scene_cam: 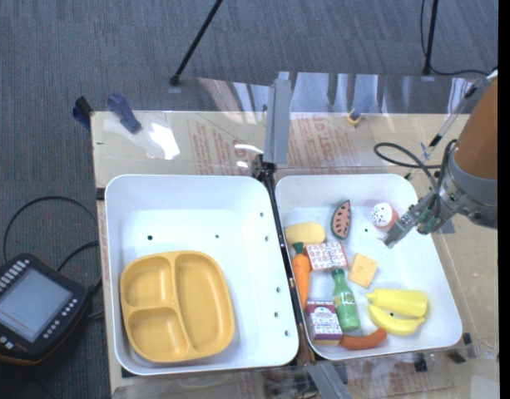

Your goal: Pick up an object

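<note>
- A red sausage [363,339] lies at the near edge of the right bin [421,191], nearest the camera.
- Just beyond the sausage, two bananas [398,310] lie side by side at the near right of that bin.
- A green bottle [344,301] lies left of the bananas, with a small red-and-white carton [324,320] touching its left side.
- A carrot [301,276] lies along the left wall of the right bin; a second patterned carton [326,256] sits just right of its top end.
- A yellow cheese wedge [363,269] lies near the bin centre, right of the second carton.
- A yellow block [304,233] and a watermelon slice [342,219] occupy the far left part of the right bin.
- A white-and-orange ball [383,215] sits in the far part of the bin.
- The gripper [396,234] is positioned over the right bin, just near and right of the ball and apart from it. Nothing is visible between its fingers. How wide they stand cannot be told.
- The cheese wedge lies near and left of the gripper tip, apart from it.
- The left bin [146,199] holds a yellow divided plate [177,305] at its near left.
- A handheld controller [32,303] lies on the floor, left of the bench.
</note>
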`<state>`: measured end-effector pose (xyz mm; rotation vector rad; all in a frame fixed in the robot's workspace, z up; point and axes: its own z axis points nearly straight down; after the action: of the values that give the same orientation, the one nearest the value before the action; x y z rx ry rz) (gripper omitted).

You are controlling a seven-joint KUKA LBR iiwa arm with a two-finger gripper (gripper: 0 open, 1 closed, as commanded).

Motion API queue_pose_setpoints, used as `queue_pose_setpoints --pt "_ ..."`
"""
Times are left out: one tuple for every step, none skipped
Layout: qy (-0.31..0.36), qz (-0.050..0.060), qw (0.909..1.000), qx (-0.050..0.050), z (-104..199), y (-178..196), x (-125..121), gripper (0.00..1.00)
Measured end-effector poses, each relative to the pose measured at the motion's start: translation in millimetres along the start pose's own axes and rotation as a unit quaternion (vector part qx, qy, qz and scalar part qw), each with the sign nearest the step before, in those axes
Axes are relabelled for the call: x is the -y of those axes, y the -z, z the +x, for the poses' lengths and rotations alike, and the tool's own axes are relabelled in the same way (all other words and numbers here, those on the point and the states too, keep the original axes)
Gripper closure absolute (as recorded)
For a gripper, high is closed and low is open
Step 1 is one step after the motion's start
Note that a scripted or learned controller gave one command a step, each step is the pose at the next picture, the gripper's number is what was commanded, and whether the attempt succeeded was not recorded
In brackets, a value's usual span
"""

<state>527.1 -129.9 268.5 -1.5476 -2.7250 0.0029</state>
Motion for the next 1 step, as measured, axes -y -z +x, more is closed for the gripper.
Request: queue_pose_setpoints --pt "-0.001 -0.005 1.0000 0.006 -34.2 87.5 33.0 1.00"
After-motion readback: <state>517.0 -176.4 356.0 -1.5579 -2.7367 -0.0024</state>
